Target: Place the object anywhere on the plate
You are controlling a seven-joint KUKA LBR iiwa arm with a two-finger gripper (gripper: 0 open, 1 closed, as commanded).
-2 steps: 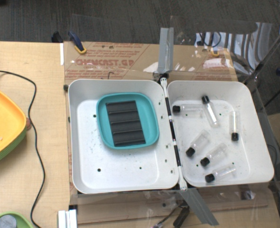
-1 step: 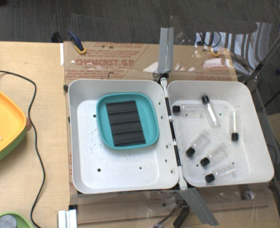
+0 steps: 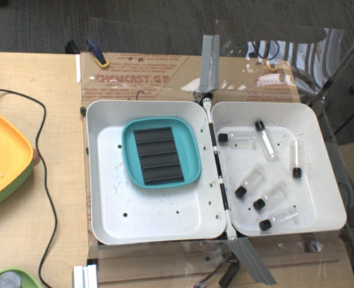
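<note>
Two white bins sit side by side on a wooden worktop (image 3: 33, 233). The left bin (image 3: 105, 209) holds a teal plate (image 3: 192, 155) carrying a dark ridged insert (image 3: 158, 155). The right bin (image 3: 321, 161) holds six clear vials (image 3: 266, 140) with black caps, scattered apart, seemingly all lying flat. Yellow dishes (image 3: 3, 161) and a black cable (image 3: 48, 179) lie left.

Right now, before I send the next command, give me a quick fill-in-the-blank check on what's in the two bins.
1. The teal plate sits in the ____ bin of the camera view.
2. The clear vials all lie in the ____ bin.
3. Each vial is closed by a cap coloured ____.
4. The dark ridged insert rests on the ____.

Missing words: left; right; black; plate
</note>
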